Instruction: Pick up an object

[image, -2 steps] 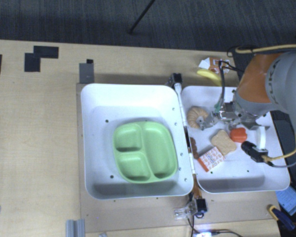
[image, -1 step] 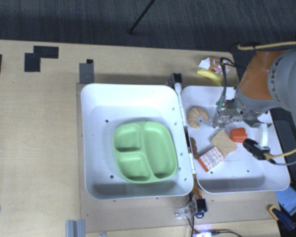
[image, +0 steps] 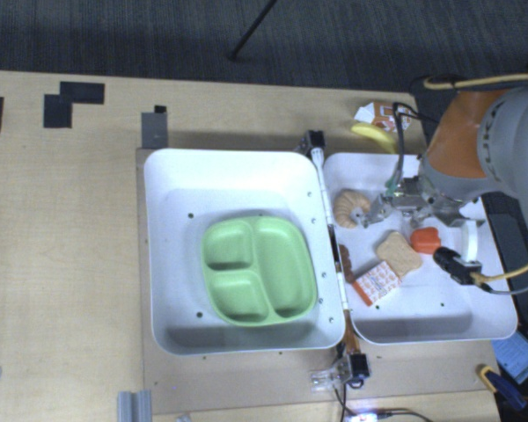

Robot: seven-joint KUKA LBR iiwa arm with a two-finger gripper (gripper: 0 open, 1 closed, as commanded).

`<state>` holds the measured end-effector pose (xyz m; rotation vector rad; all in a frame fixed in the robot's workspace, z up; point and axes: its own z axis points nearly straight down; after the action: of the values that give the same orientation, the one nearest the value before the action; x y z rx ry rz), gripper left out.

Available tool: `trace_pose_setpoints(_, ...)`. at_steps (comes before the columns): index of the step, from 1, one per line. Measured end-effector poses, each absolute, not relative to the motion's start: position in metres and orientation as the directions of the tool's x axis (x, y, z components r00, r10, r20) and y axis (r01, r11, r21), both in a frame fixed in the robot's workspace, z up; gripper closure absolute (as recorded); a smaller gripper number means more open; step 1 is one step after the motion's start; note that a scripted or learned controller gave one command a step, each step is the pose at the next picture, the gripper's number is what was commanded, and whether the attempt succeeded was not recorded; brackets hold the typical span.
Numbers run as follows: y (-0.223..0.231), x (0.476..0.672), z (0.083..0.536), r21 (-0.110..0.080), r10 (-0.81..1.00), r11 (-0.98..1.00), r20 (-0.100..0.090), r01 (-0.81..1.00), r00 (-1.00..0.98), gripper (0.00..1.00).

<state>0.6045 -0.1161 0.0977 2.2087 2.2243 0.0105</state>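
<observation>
Your tool point(image: 403, 202) sits low in right bin point(image: 449, 319), near its back edge; can't tell grip state. Bread point(image: 399, 254), red item point(image: 425, 239), roll point(image: 352, 206) lie close by. Green tray point(image: 259, 268) in left bin point(image: 172, 262).

Two bins side by side on tabletop point(image: 62, 236). In left bin point(image: 167, 192): divided tray point(image: 257, 269), centre. In right bin point(image: 475, 310): shell-like piece point(image: 352, 207) far left, toast slice point(image: 399, 254) mid, small block point(image: 425, 239) just right of it, packet point(image: 376, 282) nearer front-left.
</observation>
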Motion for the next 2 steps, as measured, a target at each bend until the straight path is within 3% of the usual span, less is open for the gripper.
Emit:
trace_pose_setpoints(1,-0.086,0.585,0.086,0.005,1.000,0.005,-0.001,1.000,-0.005,0.00)
trace_pose_setpoints(2,-0.085,0.587,0.098,0.011,1.000,0.006,0.000,1.000,-0.006,1.00)
